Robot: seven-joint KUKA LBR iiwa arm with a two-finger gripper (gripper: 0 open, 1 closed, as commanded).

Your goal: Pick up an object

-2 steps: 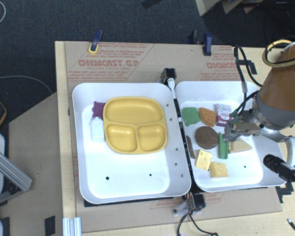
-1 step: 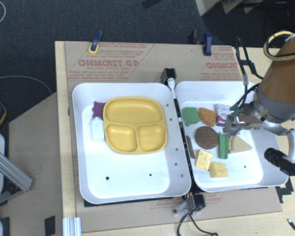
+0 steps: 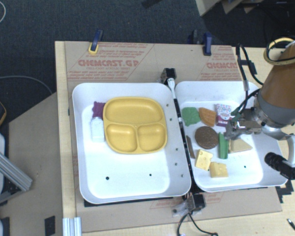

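Observation:
My gripper hangs low over the right bin, at the end of the grey wrist with the orange band. It is just above the top end of a green stick and next to a pale wedge. A brown round cookie lies to its left. Behind that are a green piece, an orange piece and a red-and-white packet. Two yellow cheese blocks sit near the bin's front. Nothing is visibly held.
The left bin holds a yellow divided plate, with a purple item and a small white bottle at its left side. Between the bins runs a raised rim. Cables hang at the right bin's back corner.

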